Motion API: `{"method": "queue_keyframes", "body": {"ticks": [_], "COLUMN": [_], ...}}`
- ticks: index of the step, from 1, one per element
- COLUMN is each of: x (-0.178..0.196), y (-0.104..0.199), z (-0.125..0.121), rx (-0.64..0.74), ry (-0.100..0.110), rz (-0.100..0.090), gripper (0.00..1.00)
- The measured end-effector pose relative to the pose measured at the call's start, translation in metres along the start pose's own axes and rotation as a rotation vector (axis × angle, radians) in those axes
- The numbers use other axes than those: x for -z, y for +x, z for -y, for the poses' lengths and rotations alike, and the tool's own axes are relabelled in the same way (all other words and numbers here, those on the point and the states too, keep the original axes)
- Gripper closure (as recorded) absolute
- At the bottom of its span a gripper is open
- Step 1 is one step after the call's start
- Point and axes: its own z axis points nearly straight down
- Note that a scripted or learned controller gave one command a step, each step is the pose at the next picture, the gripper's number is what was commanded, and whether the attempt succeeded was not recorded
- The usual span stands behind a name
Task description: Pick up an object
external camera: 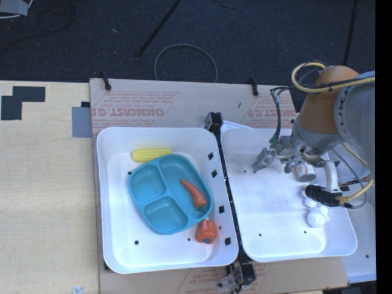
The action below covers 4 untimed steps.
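The right bin (275, 225) has a wide bare floor across its left and middle. Its right side is crowded: the arm (334, 112) hangs over the upper right corner, and a white lump (316, 218) lies near the right wall.

The left bin (116, 225) is tighter. A blue tray (160, 195) fills its middle with a carrot (193, 192) in it, corn (151, 154) touches its top edge, and a pepper (206, 231) sits just beside its lower corner. Bare floor runs along the left and bottom walls.

Light: bright, even overhead on white bins (110, 164); slight bloom seen.
Beyond bins: floor above dim, underexposed.
Shadows: soft, faint.
Sharpness: mild blur throughout, low res.
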Motion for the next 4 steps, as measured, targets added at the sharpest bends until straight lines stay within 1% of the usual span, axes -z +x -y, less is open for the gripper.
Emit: {"method": "queue_keyframes", "body": {"ticks": [1,2,3,4], "x": [0.013,0.074,0.119,0.120], "y": [-0.001,0.004,0.003,0.046], "z": [-0.001,0.001,0.001,0.028], "rx": [-0.002,-0.001,-0.002,0.000], "ry": [-0.003,-0.010,-0.009,-0.002], "rz": [0.001,0.002,0.002,0.000], "gripper": [1.00,1.00,1.00,1.00]}}
